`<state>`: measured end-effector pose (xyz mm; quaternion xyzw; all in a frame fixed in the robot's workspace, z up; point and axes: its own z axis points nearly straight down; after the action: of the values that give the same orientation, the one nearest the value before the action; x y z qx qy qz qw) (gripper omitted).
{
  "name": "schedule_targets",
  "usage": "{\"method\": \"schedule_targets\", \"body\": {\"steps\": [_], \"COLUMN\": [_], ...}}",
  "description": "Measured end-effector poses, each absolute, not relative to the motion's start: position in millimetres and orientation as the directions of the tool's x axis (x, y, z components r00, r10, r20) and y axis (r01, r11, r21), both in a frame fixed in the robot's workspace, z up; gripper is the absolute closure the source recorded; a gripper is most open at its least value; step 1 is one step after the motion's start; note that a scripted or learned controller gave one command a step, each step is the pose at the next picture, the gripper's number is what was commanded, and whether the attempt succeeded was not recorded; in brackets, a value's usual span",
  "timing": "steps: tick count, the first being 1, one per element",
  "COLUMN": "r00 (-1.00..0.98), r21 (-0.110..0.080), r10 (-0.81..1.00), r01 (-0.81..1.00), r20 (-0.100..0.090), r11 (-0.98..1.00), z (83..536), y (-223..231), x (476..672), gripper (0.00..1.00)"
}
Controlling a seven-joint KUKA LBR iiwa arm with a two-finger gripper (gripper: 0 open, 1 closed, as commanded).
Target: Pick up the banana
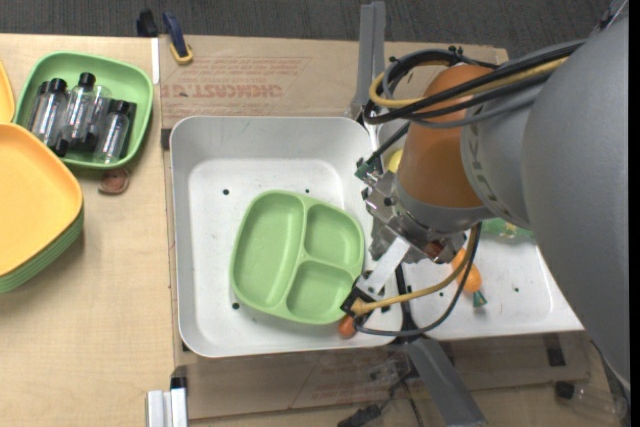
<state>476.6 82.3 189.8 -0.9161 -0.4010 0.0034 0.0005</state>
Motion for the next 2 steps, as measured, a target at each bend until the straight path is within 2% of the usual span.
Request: {"method": "schedule_targets", "body": {"steps": [1,2], "r00": [0.666,0.655], "r21": [-0.002,-0.003], "r10": [0.746,0.756], "r01": [0.746,0.756], "r20": [-0.003,-0.005], "r11": [-0.666,-0.655], "z": [214.2,200.6], "y": [71.1,49.3], "x": [477.5,477.3], "gripper": [1.0,1.0]}}
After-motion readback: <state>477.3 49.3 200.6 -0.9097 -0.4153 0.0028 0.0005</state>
